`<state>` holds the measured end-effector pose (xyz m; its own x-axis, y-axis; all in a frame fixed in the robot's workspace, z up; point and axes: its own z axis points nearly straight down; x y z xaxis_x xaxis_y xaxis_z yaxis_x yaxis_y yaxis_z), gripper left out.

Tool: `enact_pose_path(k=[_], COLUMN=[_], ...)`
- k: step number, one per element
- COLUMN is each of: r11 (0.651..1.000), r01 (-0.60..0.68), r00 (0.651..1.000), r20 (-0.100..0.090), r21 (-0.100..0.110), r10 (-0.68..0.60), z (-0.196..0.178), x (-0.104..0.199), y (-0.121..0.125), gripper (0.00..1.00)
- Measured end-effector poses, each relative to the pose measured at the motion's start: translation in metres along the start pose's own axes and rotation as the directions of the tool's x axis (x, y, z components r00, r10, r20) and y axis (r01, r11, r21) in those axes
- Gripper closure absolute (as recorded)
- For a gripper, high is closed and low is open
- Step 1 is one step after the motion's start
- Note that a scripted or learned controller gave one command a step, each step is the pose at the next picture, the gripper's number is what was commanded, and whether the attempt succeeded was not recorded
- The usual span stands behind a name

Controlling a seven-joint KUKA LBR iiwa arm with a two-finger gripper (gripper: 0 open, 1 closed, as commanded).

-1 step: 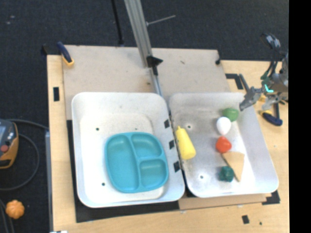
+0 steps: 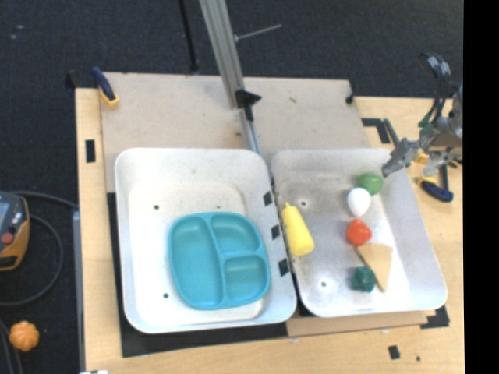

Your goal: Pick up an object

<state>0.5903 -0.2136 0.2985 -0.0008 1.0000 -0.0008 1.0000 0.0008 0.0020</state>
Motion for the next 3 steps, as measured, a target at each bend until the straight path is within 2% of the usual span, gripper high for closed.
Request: enact_pose_path(k=[1,3], r11=[1.0,1.0], r01=[-0.001,0.001], r00=[1.0,1.0], r20=[0.001,0.0], r21=[0.004,0.004], r10=[0.001,-0.001], z=[0.059,0.181], x=[-0.007,0.001], y=[0.005,0.012], gripper=[0.0,0.0])
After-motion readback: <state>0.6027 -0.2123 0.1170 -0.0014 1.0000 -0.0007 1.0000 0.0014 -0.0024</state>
